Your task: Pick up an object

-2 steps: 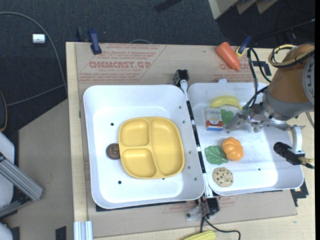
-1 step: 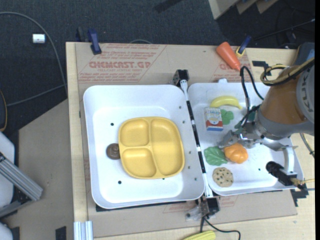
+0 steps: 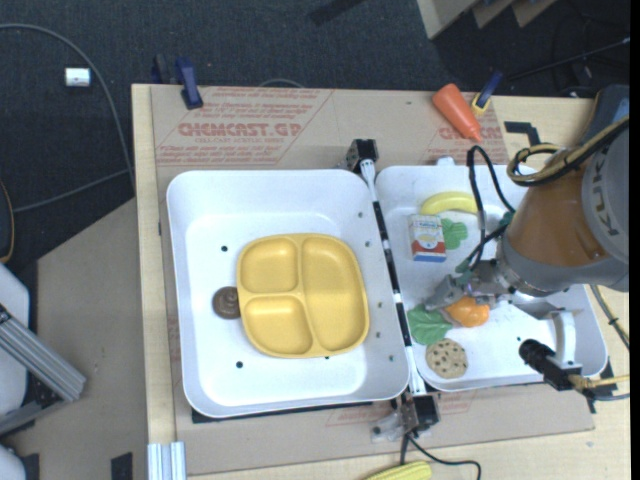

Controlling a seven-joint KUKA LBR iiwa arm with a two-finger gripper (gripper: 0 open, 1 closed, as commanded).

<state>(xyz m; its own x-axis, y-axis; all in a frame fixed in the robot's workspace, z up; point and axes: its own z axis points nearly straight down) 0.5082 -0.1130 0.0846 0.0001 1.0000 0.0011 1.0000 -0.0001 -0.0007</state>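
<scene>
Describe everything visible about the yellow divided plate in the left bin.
The yellow plate is a rounded-square tray that looks like plastic, moulded into three compartments: two upper, one wide lower. It lies flat, slightly rotated, about mid-floor in the left bin, and nothing shows in its compartments. A small brown round object sits against its left edge.

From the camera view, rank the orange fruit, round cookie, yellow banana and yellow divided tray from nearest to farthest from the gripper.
1. Orange fruit, at the gripper, right bin.
2. Round cookie, just below.
3. Yellow banana, right bin's far end.
4. Yellow divided tray, left bin.
</scene>
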